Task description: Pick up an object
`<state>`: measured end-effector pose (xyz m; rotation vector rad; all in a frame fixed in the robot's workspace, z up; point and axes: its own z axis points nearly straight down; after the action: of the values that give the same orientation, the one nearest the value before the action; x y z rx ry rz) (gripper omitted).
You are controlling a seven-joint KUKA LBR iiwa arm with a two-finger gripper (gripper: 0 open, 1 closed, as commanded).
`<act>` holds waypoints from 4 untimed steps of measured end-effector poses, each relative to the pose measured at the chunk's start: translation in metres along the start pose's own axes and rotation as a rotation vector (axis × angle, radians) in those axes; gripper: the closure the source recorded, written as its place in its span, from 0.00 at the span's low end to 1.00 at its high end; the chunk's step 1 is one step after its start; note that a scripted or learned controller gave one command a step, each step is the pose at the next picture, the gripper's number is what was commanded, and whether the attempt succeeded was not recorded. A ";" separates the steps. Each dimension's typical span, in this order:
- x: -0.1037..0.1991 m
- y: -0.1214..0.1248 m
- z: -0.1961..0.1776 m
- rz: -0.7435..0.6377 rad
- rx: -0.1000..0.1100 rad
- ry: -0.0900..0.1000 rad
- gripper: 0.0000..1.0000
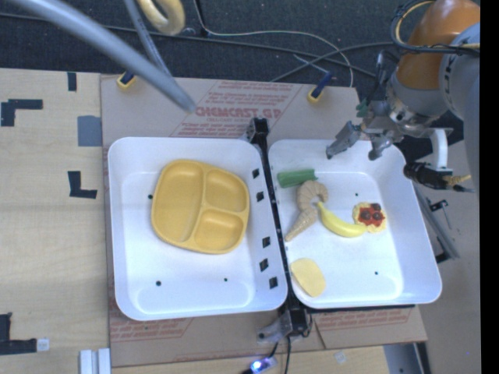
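The right bin (390,275) holds a green cucumber piece (295,178), a beige ice cream cone (306,207), a yellow banana (340,223), a small red and yellow pizza-like piece (369,216) and a pale yellow chip (309,276). My gripper (359,146) hangs over the bin's far right corner, above and to the right of the toys. Its two dark fingers (338,146) are spread apart with nothing between them.
The left bin (125,232) carries a yellow divided plate (199,206). A black divider (269,232) runs between the bins. Cables trail across the dark floor beyond the cardboard. A grey pole (101,29) crosses the upper left.
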<state>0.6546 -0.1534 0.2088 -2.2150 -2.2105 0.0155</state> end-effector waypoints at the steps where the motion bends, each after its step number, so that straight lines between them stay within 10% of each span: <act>1: 0.000 0.003 -0.010 -0.003 -0.014 -0.002 0.00; 4: -0.001 -0.001 0.118 -0.002 -0.033 -0.005 0.00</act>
<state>0.6514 -0.1542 0.0912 -2.2322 -2.2323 -0.0155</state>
